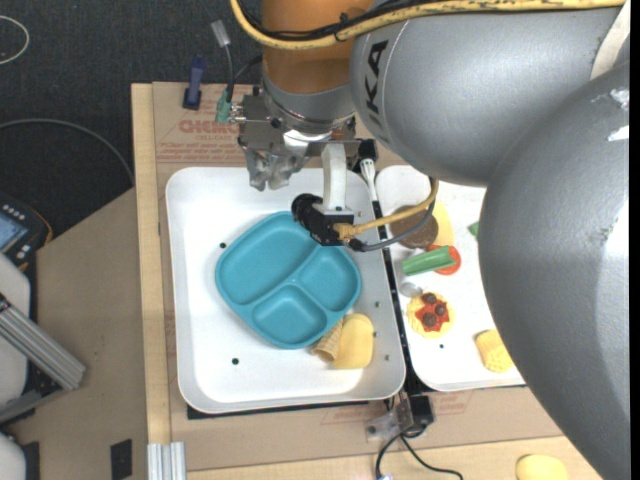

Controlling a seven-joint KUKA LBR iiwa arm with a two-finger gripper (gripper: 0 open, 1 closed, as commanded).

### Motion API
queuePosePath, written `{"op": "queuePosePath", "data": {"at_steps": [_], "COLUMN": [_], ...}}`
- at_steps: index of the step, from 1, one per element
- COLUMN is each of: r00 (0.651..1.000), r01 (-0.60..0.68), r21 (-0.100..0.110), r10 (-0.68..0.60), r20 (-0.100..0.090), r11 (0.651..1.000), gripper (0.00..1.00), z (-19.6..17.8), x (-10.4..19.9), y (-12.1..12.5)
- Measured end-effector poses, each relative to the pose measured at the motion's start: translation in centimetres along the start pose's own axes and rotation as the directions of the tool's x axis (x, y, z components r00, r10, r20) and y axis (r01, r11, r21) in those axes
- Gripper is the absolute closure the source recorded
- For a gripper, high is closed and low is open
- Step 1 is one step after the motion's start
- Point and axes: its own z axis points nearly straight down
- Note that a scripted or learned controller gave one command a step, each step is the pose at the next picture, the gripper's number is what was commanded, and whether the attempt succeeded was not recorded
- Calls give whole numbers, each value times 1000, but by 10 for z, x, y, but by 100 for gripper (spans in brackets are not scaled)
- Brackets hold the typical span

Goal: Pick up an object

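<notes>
Inside left bin [200, 368], glossy compartmented blue plate [288, 279]

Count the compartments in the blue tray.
3. The blue tray lies in the left bin: one large compartment along its upper-left side, one at its lower middle, one at its right. The gripper hangs above the tray's upper edge.
</notes>
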Motion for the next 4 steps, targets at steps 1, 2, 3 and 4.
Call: {"op": "queuePosePath", "data": {"at_steps": [1, 2, 3, 4], "r00": [1000, 1000, 1000, 1000], "r01": [5, 7, 6, 6], "r21": [-25, 3, -15, -12], "r10": [-5, -7, -7, -6], "r20": [-11, -2, -9, -6], "r11": [1000, 1000, 1000, 1000], "gripper": [100, 100, 100, 100], "z": [-137, -74, -139, -146], "x": [1, 2, -2, -1], "y": [-4, -89, -119, -117]}}
